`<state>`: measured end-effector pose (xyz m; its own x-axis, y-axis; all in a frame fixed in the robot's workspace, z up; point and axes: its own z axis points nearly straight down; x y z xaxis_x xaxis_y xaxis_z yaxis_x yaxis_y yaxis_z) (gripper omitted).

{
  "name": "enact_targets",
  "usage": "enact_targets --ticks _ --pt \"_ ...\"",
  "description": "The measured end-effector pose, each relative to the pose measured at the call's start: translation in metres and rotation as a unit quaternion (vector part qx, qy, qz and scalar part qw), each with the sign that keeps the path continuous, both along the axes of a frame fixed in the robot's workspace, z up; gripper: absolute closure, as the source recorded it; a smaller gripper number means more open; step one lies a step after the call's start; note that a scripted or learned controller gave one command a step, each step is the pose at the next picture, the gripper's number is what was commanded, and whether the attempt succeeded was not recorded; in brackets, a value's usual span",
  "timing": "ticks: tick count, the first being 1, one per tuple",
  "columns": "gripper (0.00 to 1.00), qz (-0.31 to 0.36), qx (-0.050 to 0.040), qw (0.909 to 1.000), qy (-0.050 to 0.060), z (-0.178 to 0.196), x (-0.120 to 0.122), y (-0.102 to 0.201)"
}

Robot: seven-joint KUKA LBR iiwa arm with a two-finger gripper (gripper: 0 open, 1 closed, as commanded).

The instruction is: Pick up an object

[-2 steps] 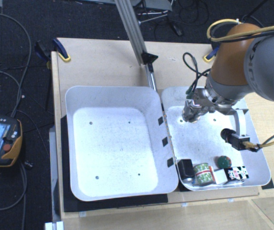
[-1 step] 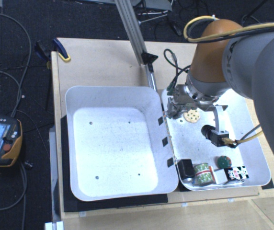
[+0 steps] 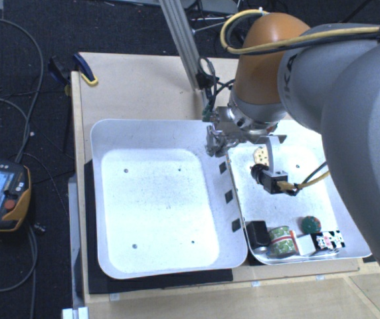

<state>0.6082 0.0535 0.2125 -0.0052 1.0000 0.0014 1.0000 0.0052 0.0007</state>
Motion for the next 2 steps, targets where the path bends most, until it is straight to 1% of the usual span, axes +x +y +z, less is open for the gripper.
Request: enact_targets --ticks 1,2 --pt "1.00 -0.001 -0.0002 1.0000 0.000 0.0104 0.0112 0.0419" --pt "0.00 -0.002 -0.0008 1.0000 0.001 0.0099 0.0110 0.0397"
